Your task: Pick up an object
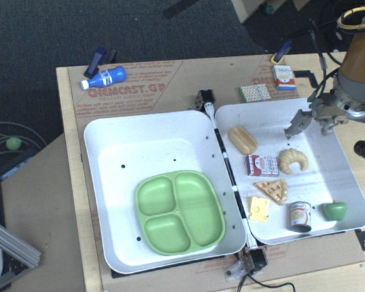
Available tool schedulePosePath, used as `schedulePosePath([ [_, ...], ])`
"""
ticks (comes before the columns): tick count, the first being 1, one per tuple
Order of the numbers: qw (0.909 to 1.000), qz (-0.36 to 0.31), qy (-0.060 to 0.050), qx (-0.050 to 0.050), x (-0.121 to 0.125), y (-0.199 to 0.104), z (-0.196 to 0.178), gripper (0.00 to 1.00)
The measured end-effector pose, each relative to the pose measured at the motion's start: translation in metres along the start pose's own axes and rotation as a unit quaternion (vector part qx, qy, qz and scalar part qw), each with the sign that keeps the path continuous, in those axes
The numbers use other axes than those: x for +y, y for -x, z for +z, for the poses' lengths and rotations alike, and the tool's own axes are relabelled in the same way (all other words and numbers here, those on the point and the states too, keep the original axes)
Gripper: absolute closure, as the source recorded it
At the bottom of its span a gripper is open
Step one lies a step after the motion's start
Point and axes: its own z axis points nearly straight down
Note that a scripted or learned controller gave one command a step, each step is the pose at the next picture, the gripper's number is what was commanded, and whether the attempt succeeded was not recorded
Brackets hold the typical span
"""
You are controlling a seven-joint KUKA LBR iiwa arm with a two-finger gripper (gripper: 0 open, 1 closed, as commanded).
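Tool hovering over the right bin, nothing in it.
The tool (309, 122), fingers spread apart, is hanging above the croissant (293, 159), with the bun (242, 139) lying to its left in the right bin (351, 184). It appears to be approaching; next it needs lowering and closing.

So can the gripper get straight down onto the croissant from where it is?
Probably yes. The gripper hovers just above the croissant in the right bin, nothing lying between them; the red-and-white packet beside it leaves a small gap.
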Motion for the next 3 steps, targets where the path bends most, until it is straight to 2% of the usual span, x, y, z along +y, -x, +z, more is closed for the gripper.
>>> schedulePosePath([
  [1, 1.0000, 0.000, 0.000, 0.001, 0.009, -0.092, 0.101, 0.00],
  [2, 1.0000, 0.000, 0.000, 0.000, 0.032, -0.082, 0.100, 0.00],
  [3, 1.0000, 0.000, -0.001, 0.000, -0.033, -0.090, 0.101, 0.00],
])
